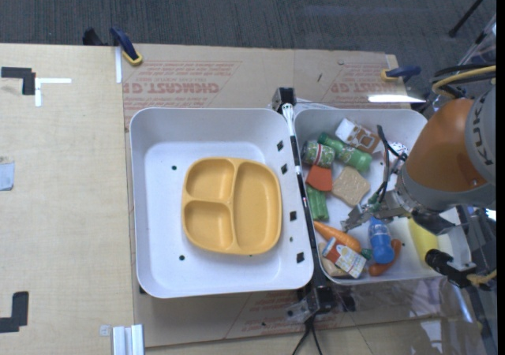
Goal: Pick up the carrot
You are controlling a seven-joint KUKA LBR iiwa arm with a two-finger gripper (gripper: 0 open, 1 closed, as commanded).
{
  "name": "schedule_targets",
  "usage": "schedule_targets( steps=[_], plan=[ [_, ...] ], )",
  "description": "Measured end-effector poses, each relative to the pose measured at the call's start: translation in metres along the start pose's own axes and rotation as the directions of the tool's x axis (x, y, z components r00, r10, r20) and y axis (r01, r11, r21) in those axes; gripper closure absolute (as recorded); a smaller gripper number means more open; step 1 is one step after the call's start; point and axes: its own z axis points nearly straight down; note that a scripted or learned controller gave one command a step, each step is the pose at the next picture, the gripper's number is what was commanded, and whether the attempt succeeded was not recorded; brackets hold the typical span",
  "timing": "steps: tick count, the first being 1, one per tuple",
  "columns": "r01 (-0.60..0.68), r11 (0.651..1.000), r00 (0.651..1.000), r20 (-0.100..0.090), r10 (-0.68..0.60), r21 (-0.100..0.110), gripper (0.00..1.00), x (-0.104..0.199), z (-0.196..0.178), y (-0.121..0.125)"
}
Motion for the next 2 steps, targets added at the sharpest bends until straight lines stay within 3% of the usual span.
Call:
schedule_targets(
  steps=[1,2],
  plan=[
    [-0.127,0.992,0.992,0.001,0.127,0.0,0.0,0.061,-0.1,-0.01],
    [-0.205,0.979,0.979,-0.001,0.205,-0.011,0.0,0.029,-0.008,-0.013]
  ],
)
